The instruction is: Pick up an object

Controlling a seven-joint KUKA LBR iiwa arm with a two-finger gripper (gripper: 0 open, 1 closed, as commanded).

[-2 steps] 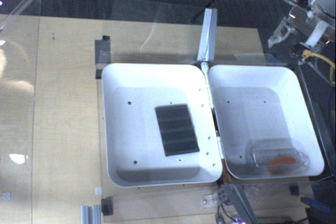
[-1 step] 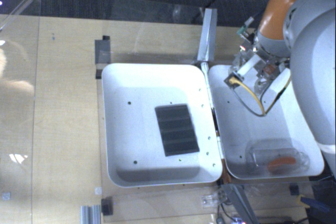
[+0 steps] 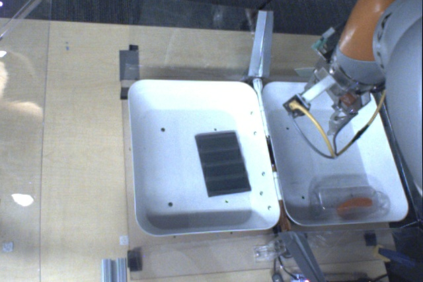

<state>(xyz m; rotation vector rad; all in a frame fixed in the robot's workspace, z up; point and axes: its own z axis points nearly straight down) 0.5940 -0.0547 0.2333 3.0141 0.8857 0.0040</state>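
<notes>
A dark ribbed rectangular pad (image 3: 223, 163) lies flat in the middle of the left bin (image 3: 152, 142). In the right bin (image 3: 291, 168), near its front edge, rests a clear plastic item with an orange piece inside (image 3: 350, 203). My gripper (image 3: 338, 117) hangs over the back part of the right bin, below the grey wrist and the orange band (image 3: 370, 16). It is well apart from both objects, and nothing shows in its grasp.
A yellow cable (image 3: 320, 142) loops down from the wrist over the right bin. A metal post (image 3: 261, 46) stands at the back between the bins. A clear panel edge runs along the bench's left side.
</notes>
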